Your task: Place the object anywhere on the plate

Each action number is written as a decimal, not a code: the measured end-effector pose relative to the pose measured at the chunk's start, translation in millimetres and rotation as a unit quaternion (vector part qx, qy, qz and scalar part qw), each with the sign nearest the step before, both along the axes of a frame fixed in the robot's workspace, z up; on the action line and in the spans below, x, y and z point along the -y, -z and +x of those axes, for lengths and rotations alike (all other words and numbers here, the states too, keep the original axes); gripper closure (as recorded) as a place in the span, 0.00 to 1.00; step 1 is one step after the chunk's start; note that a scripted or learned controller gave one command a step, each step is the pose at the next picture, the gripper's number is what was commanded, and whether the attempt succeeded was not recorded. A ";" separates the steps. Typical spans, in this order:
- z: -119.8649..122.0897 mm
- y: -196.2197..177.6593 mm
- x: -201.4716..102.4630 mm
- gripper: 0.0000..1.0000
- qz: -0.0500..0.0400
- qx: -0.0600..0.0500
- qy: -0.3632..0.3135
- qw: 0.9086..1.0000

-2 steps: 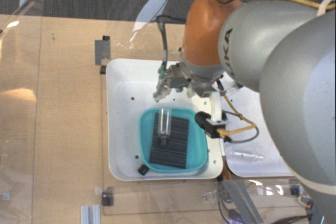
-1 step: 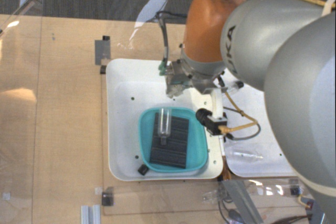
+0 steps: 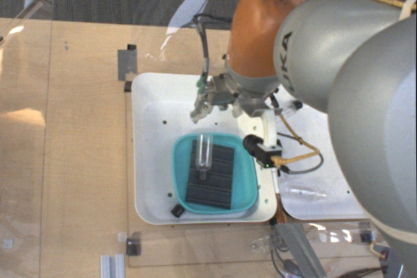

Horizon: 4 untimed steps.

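A teal plate (image 3: 244, 185) lies in the near half of the left white bin (image 3: 150, 159). A dark ribbed rectangular block (image 3: 218, 185) rests flat on the plate, slightly tilted, covering most of its middle. My gripper (image 3: 204, 163) hangs down from the grey and orange arm (image 3: 260, 42) and sits over the upper left part of the block. Whether it touches the block cannot be told from this view.
A small black piece (image 3: 177, 210) lies in the left bin by the plate's near left edge. The right bin (image 3: 313, 202) holds a clear item (image 3: 306, 192) and is largely covered by the arm. A yellow cable (image 3: 303, 159) loops over the divide between the bins.
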<state>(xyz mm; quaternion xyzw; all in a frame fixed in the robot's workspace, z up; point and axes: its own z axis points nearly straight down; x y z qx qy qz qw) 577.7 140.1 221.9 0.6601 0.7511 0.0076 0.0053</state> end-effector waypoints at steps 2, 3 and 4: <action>23.7 14.7 -36.5 1.00 -0.002 -0.006 -0.007 1.000; 75.4 42.1 -60.9 1.00 -0.002 -0.006 -0.051 0.999; 75.4 41.8 -61.1 0.00 -0.002 -0.006 -0.051 0.999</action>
